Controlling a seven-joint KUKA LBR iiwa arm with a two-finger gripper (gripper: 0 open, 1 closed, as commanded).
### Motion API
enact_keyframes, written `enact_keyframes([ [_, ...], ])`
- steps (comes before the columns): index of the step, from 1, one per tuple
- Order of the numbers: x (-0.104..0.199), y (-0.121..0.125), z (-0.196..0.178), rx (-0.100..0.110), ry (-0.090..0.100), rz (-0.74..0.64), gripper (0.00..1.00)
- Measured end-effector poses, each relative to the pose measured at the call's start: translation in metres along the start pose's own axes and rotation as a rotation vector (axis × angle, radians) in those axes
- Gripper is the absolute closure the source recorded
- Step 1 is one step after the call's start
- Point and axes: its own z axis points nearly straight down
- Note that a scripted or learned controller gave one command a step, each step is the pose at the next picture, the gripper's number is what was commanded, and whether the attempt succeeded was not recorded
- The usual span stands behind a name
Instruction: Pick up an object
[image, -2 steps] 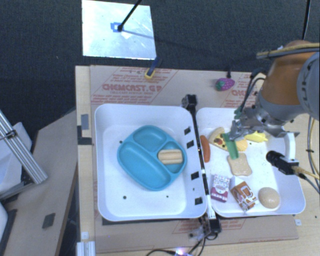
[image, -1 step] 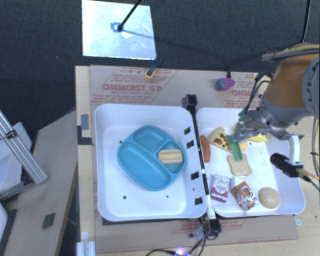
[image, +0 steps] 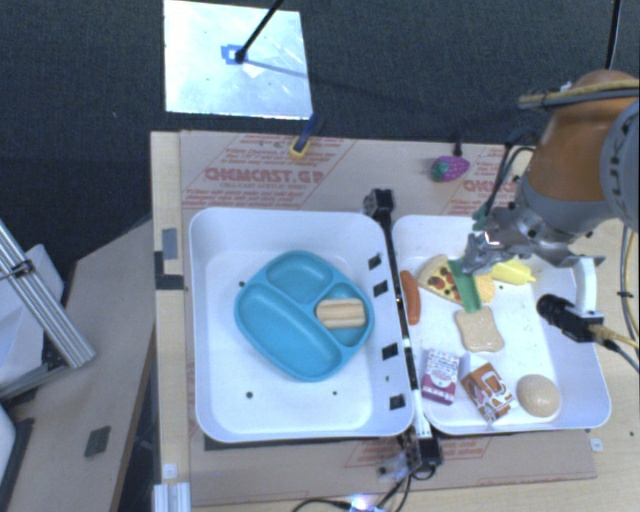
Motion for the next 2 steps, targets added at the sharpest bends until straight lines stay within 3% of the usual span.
enact_keyframes([
  [1,-0.0109,-0.008,0.0153,0.001,-0.001,0.005,1.0],
  [2,-0.0018,-0.0107,0.0061,0.0,0.0,0.0,1.0],
])
